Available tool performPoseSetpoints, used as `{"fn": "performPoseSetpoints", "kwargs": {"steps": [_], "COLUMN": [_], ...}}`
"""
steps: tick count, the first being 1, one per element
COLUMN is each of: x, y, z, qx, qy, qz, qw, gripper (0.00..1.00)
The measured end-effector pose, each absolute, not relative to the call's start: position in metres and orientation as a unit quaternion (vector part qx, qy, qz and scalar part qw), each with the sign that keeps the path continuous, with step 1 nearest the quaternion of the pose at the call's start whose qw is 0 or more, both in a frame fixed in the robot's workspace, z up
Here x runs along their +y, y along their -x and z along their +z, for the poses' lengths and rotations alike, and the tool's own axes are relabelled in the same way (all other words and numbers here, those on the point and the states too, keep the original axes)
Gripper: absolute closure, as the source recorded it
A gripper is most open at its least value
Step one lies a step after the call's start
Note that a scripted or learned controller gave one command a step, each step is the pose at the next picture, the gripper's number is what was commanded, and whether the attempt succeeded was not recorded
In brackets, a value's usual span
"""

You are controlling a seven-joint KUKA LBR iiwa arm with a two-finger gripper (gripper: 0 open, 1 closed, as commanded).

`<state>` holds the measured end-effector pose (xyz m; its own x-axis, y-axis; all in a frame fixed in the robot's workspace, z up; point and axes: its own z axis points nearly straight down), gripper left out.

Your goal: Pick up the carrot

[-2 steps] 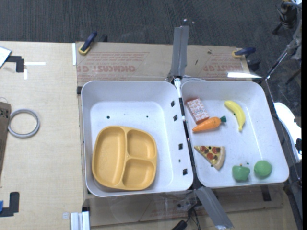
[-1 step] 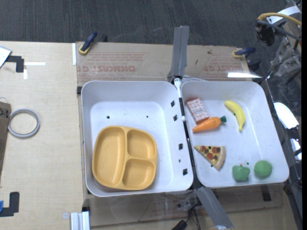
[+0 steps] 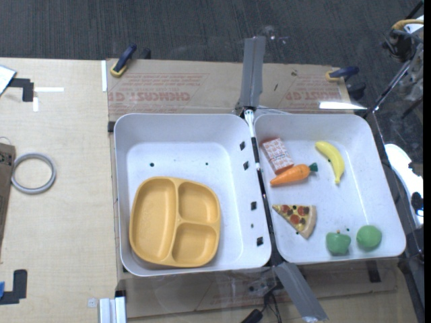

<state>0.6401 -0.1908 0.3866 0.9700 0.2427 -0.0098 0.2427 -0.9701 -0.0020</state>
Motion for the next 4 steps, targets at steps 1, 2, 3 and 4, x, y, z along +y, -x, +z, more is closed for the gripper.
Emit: {"fn": "performPoseSetpoints", "kwargs": {"steps": [1,2,3,4], "x": [-0.222,-0.221,-0.222,-0.221], "y": [-0.654,-0.65,-0.652,-0.646], "z": [0.419,0.328,0.421,0.329], "qx": [-0.114,-0.104,-0.103,-0.101], "qy": [0.993,0.995,0.995,0.995], "qz": [0.0045,0.0052,0.0041,0.0047], "qw": [0.001,0.001,0.001,0.001], "gripper": [1.0,1.0,1.0,1.0]}}
